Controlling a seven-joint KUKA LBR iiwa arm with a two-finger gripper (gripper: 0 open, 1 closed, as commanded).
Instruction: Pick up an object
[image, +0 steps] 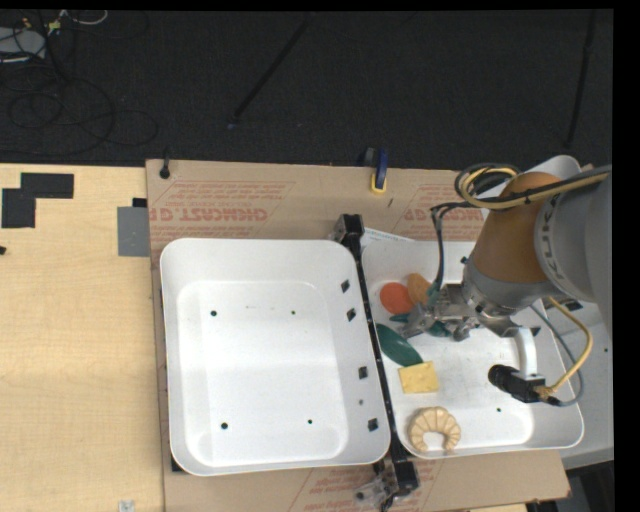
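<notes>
Gripper (432, 318), its opening indiscernible, sits low in the right bin (560, 435) beside the orange ball (396, 296), which looks light, smooth and slippery, best grasped across its middle.

You've got a cardboard-topped bench (250, 200) carrying two white bins side by side. Right bin (560, 435) sits directly under the gripper (428, 318); left bin (260, 350) lies beside it, away from the arm.
</notes>
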